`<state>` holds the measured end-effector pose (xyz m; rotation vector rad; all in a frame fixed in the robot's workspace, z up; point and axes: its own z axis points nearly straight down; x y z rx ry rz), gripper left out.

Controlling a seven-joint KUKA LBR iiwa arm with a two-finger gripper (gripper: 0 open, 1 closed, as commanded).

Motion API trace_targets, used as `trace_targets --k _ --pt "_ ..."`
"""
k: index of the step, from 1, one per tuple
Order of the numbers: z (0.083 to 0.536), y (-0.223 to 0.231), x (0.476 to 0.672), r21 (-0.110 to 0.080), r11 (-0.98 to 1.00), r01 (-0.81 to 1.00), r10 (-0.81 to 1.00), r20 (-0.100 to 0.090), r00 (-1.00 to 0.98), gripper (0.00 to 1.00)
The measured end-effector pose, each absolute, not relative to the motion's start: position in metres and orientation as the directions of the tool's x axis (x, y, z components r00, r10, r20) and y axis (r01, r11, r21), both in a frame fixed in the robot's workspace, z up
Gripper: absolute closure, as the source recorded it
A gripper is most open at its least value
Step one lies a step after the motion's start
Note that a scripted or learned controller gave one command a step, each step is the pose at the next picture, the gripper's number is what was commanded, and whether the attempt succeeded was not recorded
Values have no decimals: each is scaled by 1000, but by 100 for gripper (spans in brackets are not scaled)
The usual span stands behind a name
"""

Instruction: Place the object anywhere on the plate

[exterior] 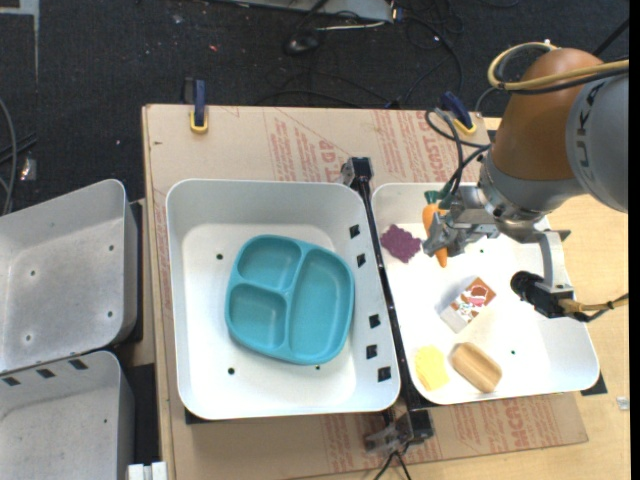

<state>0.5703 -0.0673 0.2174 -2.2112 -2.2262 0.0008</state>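
So my claw (441, 240) is down over the far-left part of the right bin (560, 368), arm coming in from the right w/ the orange band (535, 108) sitting big above it. There's an orange carrot-looking thing (434, 230) right at the claw, standing more or less upright, and it looks like it's between my fingers, so I'd say the claw is closed narrow on it. Not 100% crisp tbh, the metal bits crowd that spot, but the carrot pokes out above and below the claw.

The plate (291, 299), a teal one w/ three compartments, sits in the left bin (190, 268), well to the left of the claw and a bit nearer the camera. Nothing on it atm. The divider where the two bins meet runs between the claw and the plate.

Other stuff in the same bin as the claw:
- purple grape-ish bunch (401, 242), just to the left of the claw, near the bin wall
- small white box w/ red print (468, 304), a bit toward the camera from the claw and slightly right
- yellow piece (431, 368), further toward the camera, near the front edge
- tan bread-roll thing (476, 366), just beside the yellow piece, on its right

Both bins rest on the cardboard-covered worktop (270, 138), w/ a yellow clamp (199, 108) at the far-left edge, way off from the claw.
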Motion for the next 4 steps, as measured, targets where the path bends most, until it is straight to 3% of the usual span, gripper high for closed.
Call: trace_targets --k 1,3,4 --pt "217 -24 557 -3 7 1000 1000 1 -7 100" --pt "228 71 497 -3 7 1000 1000 2 -7 100" --pt "228 68 498 -2 1 1000 1000 0 -1 0"
